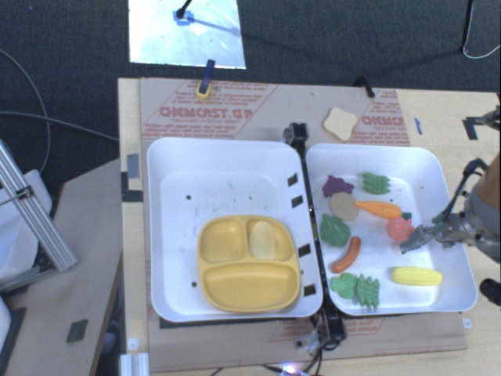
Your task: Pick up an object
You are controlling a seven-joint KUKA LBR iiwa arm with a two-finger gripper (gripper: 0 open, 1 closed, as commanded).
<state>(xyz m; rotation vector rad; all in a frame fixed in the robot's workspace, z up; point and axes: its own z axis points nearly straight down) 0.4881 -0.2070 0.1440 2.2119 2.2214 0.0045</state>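
Roughly level with the fingers (412, 241), just beside their tips: one round pink-red fruit (399, 228). Grip state: cannot tell. Beyond it, one carrot (379, 208). Below the fingers, one yellow corn (416, 276). Far side, one yellow tray (249, 262). Two bins (227, 159).

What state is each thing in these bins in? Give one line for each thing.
yellow tray: upright, in left bin
corn cob: lying flat, right bin
carrot: lying flat
sausage: lying at a slant
gripper: low over right bin, beside red fruit
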